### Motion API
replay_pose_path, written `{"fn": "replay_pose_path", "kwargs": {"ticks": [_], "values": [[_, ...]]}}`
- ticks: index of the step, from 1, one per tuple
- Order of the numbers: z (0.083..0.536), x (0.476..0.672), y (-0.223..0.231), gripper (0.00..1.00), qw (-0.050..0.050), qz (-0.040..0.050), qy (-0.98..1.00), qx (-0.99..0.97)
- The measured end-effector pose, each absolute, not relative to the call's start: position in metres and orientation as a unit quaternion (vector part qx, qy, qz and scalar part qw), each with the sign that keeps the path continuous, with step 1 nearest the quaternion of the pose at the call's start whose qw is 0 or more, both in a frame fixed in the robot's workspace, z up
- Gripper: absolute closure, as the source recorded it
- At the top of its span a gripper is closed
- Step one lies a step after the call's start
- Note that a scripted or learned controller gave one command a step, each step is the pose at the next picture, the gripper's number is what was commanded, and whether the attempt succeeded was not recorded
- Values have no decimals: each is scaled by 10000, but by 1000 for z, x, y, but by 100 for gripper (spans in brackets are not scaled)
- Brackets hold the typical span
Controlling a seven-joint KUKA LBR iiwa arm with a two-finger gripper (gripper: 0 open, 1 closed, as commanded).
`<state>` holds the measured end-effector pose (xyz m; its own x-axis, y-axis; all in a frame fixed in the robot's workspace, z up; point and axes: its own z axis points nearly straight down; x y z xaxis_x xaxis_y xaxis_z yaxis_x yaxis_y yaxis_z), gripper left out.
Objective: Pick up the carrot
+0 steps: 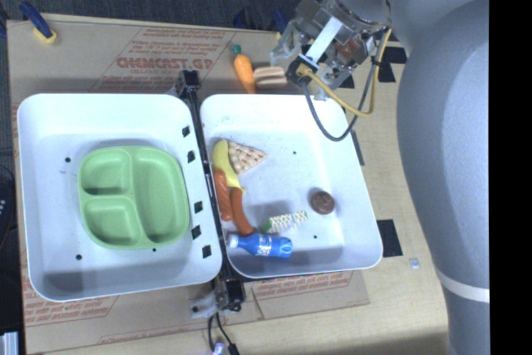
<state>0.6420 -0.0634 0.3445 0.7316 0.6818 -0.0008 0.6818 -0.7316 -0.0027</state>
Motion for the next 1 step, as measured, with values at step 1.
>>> {"fn": "replay_pose_path", "kwargs": {"ticks": [1], "values": [[238,649,-143,0,19,32,-3766,-9264]]}}
